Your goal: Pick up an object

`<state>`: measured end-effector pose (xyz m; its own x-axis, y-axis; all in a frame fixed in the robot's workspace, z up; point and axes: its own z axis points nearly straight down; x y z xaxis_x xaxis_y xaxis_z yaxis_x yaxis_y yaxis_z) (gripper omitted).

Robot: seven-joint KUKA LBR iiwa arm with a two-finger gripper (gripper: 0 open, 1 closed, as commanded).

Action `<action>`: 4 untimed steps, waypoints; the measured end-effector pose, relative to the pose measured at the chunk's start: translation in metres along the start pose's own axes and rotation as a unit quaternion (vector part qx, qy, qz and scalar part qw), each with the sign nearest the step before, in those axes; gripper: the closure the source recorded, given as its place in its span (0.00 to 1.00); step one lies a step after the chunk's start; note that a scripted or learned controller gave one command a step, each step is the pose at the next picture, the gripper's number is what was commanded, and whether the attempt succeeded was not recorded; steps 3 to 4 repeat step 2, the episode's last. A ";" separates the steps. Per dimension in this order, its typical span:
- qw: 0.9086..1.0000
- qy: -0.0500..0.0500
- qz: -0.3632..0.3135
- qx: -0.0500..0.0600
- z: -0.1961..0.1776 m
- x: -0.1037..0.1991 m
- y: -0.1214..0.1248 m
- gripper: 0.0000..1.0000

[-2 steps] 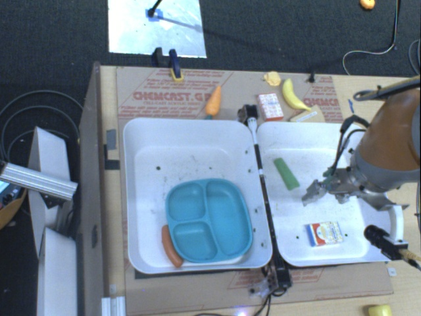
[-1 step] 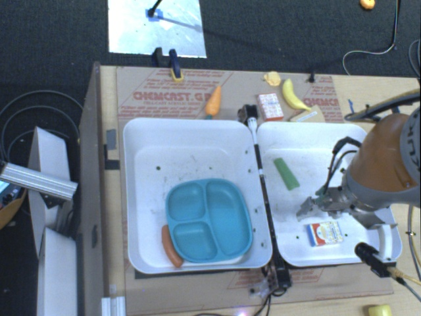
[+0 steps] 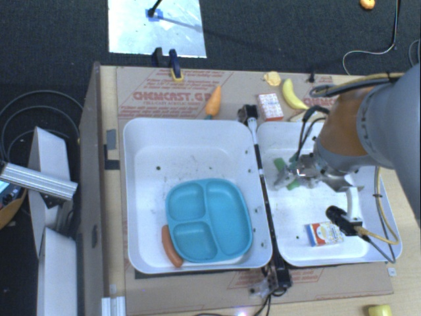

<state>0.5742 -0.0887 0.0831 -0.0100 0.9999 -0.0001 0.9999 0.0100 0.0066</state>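
The claw hangs low inside the right bin, in that bin's upper left part, near its left wall. The grey arm with its orange band reaches over the right bin's upper right corner. Metal parts hide the tips, so whether the claw is wide or narrow cannot be told.

A small green item lies right against the claw, on the side toward the right bin's far wall. Whether it is gripped cannot be told. A small white carton with red and blue print lies in the right bin's near part, well apart from the claw.

To the left of the right bin stands the left bin, which holds a blue divided plate and a sausage. Beyond the right bin's far wall, on the worktop, lie a banana, a small red-and-white box and a carrot.
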 end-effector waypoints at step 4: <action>1.000 -0.001 0.001 0.001 -0.012 0.000 0.053 1.00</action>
